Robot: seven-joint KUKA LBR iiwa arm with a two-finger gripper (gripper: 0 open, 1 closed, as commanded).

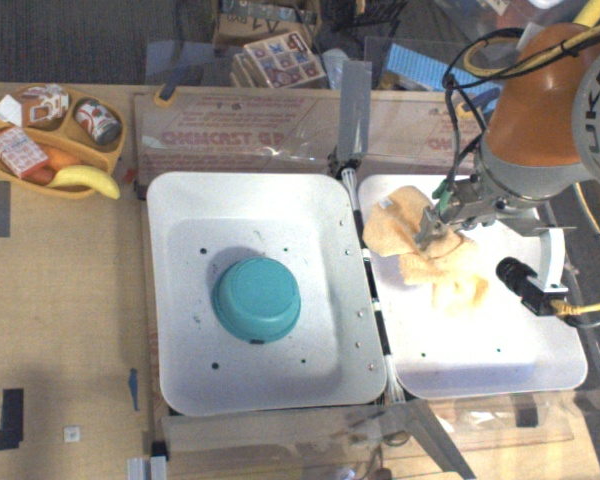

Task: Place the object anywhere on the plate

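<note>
A teal round plate (257,299) lies in the middle of the left white bin (180,218). In the right bin (480,368), several pale tan, bread-like pieces lie bunched at the upper left: a larger one (392,223) near the bin's left wall and a smaller yellowish one (460,288) below it. My gripper (433,232) reaches down from the right onto the middle of this pile, touching or just above the tan pieces. Its tips are buried against the pile, so their spacing is hidden.
A yellow tray (0,158) with toy foods and a banana (85,178) sits on the bench at the far left. A cardboard strip (240,138) runs behind the bins. A raised divider (365,268) separates the two bins.
</note>
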